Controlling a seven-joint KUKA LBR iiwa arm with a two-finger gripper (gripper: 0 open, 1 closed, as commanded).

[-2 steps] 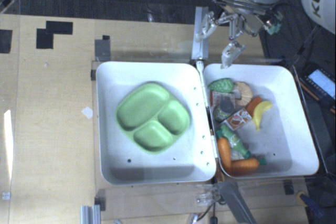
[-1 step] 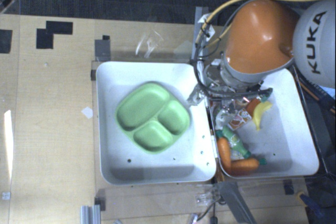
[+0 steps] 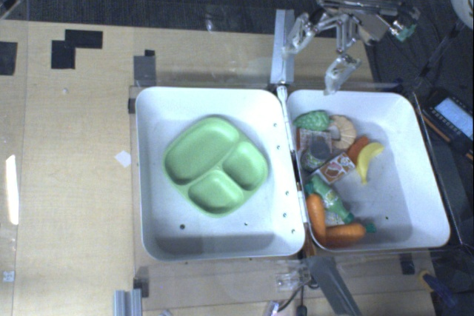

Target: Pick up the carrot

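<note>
Lowest in the right bin [image 3: 426,159], two carrots [image 3: 326,224] lie against its left wall and front edge, a banana [image 3: 368,159] and other toy foods heaped above them, while the gripper [image 3: 320,52] hovers past the bin's far rim, fingers spread apart and holding nothing.
</note>
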